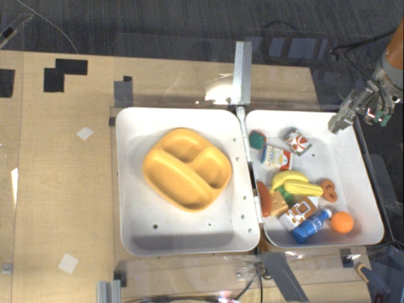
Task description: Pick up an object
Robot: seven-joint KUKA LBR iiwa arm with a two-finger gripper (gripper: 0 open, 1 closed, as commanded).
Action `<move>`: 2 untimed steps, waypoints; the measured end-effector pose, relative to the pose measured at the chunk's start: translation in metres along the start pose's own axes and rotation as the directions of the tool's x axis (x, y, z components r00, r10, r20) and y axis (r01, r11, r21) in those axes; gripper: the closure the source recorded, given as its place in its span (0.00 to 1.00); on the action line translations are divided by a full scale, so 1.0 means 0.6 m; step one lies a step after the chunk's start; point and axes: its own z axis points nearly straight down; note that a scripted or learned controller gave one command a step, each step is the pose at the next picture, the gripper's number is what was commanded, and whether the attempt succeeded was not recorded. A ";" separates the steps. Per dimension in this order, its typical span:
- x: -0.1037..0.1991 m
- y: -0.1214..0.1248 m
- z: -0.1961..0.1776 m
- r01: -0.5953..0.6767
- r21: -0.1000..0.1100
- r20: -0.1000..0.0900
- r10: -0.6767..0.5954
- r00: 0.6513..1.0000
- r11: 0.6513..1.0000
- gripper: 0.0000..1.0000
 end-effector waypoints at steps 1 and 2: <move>-0.063 -0.065 -0.297 -0.015 0.001 0.006 0.015 1.000 1.000 1.00; -0.040 -0.054 -0.324 0.090 0.002 -0.001 -0.090 0.996 0.996 1.00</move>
